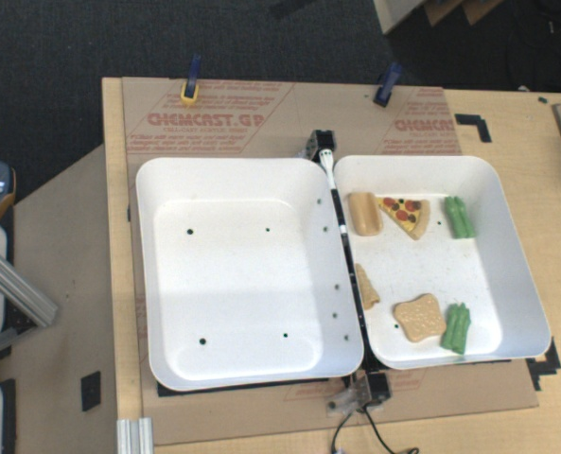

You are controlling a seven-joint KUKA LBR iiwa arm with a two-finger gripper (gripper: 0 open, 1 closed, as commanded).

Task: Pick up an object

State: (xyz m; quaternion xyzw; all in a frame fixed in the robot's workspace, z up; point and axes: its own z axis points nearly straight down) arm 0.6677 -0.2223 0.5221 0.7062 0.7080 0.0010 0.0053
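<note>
Along the right bin's [507, 253] far side: bread roll [363, 213], pizza slice [405, 214], green vegetable [459, 218].

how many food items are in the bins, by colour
green: 2, one at the far right, one near the front
tan or brown: 3, a bun, a small piece by the divider, a toast slice
yellow and red: 1, a pizza slice
total: 6, all in the right bin
</note>
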